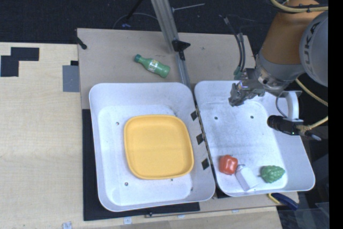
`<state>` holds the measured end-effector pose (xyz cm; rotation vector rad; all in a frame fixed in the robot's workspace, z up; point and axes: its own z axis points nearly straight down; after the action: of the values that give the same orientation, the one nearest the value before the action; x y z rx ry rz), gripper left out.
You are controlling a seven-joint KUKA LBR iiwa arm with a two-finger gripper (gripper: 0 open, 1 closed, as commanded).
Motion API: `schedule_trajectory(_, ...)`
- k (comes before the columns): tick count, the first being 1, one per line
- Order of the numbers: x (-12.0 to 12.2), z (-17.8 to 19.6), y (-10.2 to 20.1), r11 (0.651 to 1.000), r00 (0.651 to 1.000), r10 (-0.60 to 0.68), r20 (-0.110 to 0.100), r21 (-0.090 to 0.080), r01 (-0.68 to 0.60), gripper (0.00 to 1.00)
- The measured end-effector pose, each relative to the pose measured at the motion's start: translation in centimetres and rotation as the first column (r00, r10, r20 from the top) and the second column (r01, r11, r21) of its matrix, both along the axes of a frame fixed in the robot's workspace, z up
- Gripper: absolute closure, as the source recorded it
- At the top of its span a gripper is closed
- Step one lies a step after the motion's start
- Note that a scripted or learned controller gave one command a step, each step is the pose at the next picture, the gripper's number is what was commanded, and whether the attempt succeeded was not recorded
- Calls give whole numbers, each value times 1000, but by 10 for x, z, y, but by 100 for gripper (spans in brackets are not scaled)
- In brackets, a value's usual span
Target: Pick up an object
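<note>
Fingers: gripper (237, 98) state cannot be told
Red pepper (228, 164): well below fingers, near bin (284, 186) edge
Green toy (272, 173): below-right

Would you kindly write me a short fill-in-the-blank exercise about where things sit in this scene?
1. The yellow plate lies in the ____ bin.
2. The red pepper and the green broccoli-like toy lie in the ____ bin.
3. The green bottle lies on the bench, ____ both bins.
4. The gripper hovers over the right bin's ____ end.

Missing words: left; right; outside; far
</note>
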<state>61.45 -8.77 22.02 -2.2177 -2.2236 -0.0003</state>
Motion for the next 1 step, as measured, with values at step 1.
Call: schedule_trajectory(1, -7, -3, 49, 1000, 1000, 0, 0, 0, 0, 100)
